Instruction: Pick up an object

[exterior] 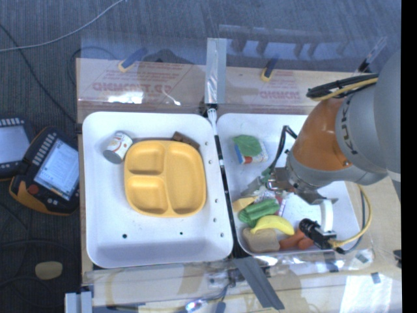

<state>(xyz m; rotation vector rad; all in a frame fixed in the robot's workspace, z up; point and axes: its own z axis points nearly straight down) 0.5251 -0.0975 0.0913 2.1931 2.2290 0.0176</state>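
Camera view has the green pepper (pixel 259 209) lying in the right bin (pixel 348 124), long axis running left to right, with the banana (pixel 273 225) touching its lower side. It sits just down and left of the gripper (pixel 275 182); the wrist hides the tips, so their spread I cannot tell.

Bright, even light; soft focus; glare on bin rims (pixel 156 117).

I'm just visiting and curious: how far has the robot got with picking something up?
Done: the arm has reached into the right bin. In hand: the gripper sits low over the toy pile, by the green item and banana. Left: nothing looks lifted yet; a grasp and lift remain.
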